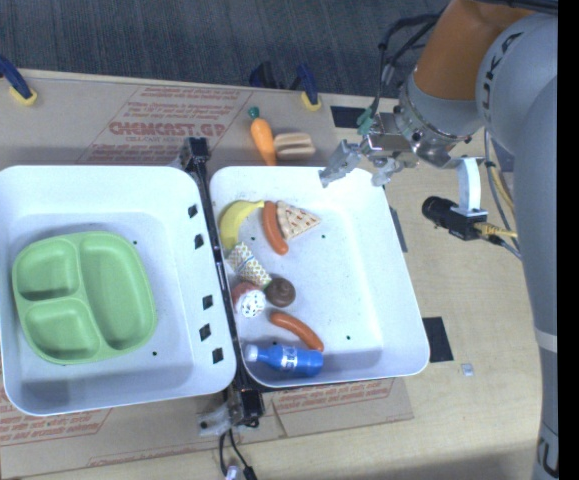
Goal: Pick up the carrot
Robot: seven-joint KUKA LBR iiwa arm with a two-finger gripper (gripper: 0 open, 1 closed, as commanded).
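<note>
The table (469,408) carries two white bins side by side: the left bin (29,388) holds a green divided tray (82,294), and the right bin (394,318) holds a banana (231,218), a pizza slice (296,219), two sausages (275,228) and a blue bottle (284,359) among smaller bits. The grey arm (489,58) reaches in from the right, its hand (361,168) hanging over the right bin's far rim with fingers spread apart and nothing between them. The carrot (262,139) lies outside the bins on the cardboard behind them, just beside a small bun (294,146).
</note>
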